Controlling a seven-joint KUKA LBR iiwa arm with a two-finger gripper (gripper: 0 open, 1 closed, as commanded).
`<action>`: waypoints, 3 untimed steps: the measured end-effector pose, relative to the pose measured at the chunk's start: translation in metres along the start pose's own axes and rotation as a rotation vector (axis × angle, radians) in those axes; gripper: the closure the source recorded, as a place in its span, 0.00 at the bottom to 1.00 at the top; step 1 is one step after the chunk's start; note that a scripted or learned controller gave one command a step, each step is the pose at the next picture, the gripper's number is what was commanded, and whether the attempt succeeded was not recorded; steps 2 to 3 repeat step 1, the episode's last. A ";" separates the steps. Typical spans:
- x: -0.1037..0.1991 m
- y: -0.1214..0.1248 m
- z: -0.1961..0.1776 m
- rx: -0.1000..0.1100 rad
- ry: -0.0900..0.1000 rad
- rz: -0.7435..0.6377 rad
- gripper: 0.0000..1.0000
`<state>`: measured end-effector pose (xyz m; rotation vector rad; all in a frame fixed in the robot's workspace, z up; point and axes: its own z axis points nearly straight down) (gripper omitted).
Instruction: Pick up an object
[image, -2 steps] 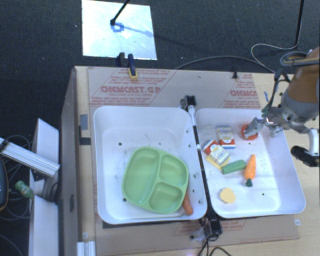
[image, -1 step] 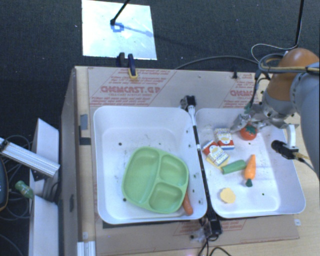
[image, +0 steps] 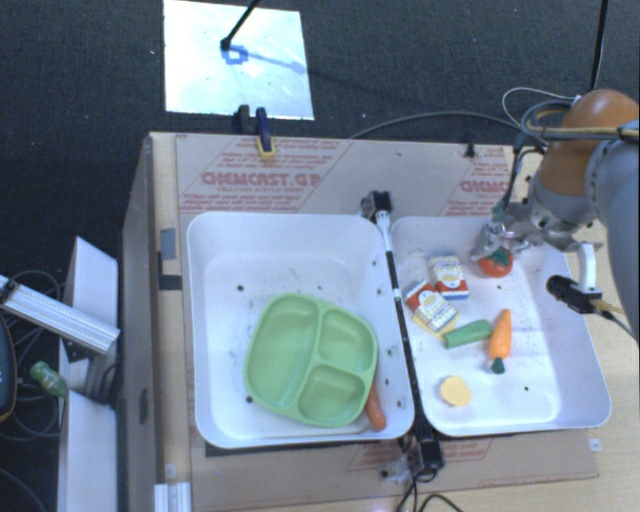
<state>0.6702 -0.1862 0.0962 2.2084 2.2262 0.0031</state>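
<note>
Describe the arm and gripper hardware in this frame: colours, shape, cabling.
The arm has a rounded grey casing with a glossy orange band above the wrist. The gripper is small, silvery metal, and angular next to the smooth arm. Thin pale cables loop around the orange section. No markings are legible.

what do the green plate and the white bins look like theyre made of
Green plate: likely moulded plastic, satin finish; even colour, soft rounded compartment ridges. White bins: probably thin formed plastic, smooth and faintly glossy; rounded corners, dark scuffs on the floor.
</note>
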 end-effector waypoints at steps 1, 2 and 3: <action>0.057 -0.058 -0.142 -0.001 0.002 0.002 1.00; 0.057 -0.058 -0.142 -0.001 0.002 0.002 1.00; 0.057 -0.058 -0.142 -0.001 0.002 0.002 1.00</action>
